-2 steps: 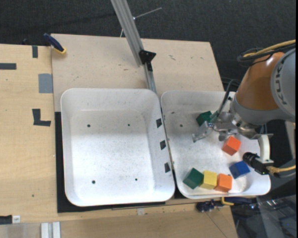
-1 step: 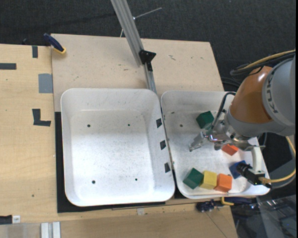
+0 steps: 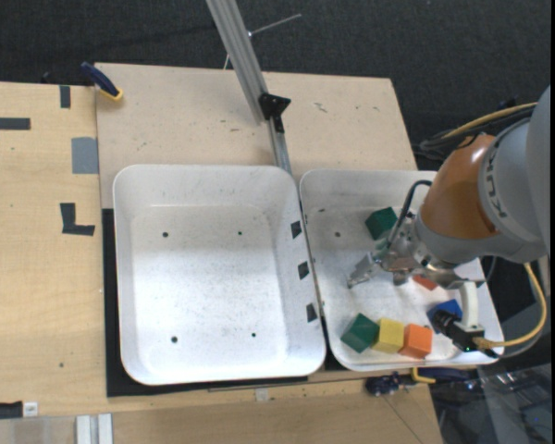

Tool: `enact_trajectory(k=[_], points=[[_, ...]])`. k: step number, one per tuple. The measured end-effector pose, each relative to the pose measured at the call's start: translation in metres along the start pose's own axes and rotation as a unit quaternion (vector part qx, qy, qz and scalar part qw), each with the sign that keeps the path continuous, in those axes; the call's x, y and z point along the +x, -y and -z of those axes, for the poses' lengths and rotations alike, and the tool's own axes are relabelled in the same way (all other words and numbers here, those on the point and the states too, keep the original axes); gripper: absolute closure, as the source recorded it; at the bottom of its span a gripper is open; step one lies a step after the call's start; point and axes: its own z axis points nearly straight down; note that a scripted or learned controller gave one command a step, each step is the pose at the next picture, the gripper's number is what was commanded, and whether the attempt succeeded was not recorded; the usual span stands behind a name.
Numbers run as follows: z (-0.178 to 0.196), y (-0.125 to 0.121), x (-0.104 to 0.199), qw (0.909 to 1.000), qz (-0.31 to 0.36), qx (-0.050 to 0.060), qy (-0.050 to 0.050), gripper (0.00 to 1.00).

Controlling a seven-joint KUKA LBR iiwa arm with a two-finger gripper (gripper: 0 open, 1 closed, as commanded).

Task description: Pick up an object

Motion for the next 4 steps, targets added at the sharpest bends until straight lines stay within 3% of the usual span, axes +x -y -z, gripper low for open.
enact_trajectory(k=[1, 3, 4], points=[[0.011, 0.0, 0.001, 1.0, 0.0, 0.0, -0.001, 1.0], [0.125, 0.001, -0.002, 1.0, 0.0, -0.005, 0.001, 1.0], [0.138, 0.007, 0.05, 1.0, 0.003, -0.002, -0.001, 1.0]])
